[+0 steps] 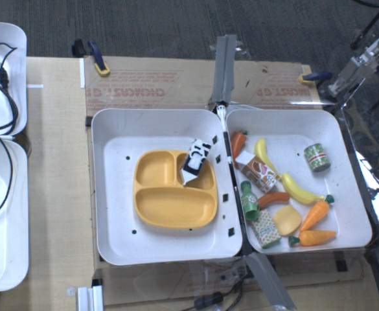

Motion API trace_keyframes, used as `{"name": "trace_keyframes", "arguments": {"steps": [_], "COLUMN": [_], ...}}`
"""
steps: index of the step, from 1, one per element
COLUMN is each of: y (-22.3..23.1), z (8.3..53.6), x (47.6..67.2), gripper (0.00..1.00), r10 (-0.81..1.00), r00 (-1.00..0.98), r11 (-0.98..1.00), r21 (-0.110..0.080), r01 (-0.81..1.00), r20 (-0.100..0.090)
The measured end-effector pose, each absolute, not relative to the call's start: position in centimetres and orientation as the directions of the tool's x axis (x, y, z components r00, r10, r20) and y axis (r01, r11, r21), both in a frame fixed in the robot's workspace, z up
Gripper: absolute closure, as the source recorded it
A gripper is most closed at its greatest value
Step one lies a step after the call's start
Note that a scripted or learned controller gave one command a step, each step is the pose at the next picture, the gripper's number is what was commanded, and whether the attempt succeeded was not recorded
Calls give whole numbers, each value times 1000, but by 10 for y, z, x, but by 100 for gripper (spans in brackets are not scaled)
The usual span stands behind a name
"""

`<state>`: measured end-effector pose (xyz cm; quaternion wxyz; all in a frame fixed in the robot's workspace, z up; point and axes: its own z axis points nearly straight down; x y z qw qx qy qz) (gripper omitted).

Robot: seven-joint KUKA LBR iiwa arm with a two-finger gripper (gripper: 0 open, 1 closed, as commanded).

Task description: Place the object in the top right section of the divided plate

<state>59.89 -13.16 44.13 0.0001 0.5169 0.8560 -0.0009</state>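
A yellow divided plate (170, 209) lies in the left white bin (108, 173). A small black-and-white carton (195, 160) rests tilted in the plate's top right section, its upper end leaning over the plate's rim. The plate's top left section and its large lower section hold nothing.
The right bin (351, 173) holds several toy foods: two bananas (297, 188), carrots (317, 237), a green can (317, 157), a brown carton (259, 172), a green bottle (249, 201) and a cheese wedge (286, 219). A grey post (224, 70) stands behind the bins.
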Motion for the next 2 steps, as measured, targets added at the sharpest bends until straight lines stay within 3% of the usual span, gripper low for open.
{"name": "trace_keyframes", "arguments": {"steps": [1,2], "y": [-223,-222], "z": [406,389], "x": [648,644], "gripper": [0,0], "r10": [764,743], "r00": [-645,-669], "r11": [645,669], "r21": [0,-1], "r01": [764,743], "r20": [-2,-2]}}
